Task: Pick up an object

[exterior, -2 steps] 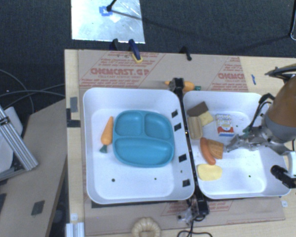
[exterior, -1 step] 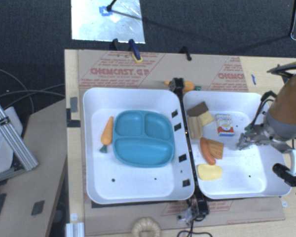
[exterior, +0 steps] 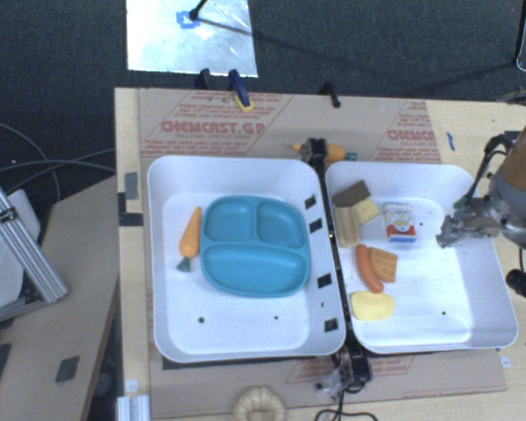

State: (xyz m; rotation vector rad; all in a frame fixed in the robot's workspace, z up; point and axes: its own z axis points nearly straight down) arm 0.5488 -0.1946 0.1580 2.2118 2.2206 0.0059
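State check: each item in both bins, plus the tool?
carrot: lying in left bin, beside plate
blue divided plate: flat, nothing on it
sausage: lying in right bin, untouched
fries carton: lying flat, untouched
tool: over right bin, holding nothing visible

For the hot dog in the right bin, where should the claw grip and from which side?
Grip the hot dog across its middle, coming straight down. It lies flat and long, running up-left to down-right, so the fingers should close across its narrow width. A waffle touches its right side and leaves little room there, so the fit looks tight.
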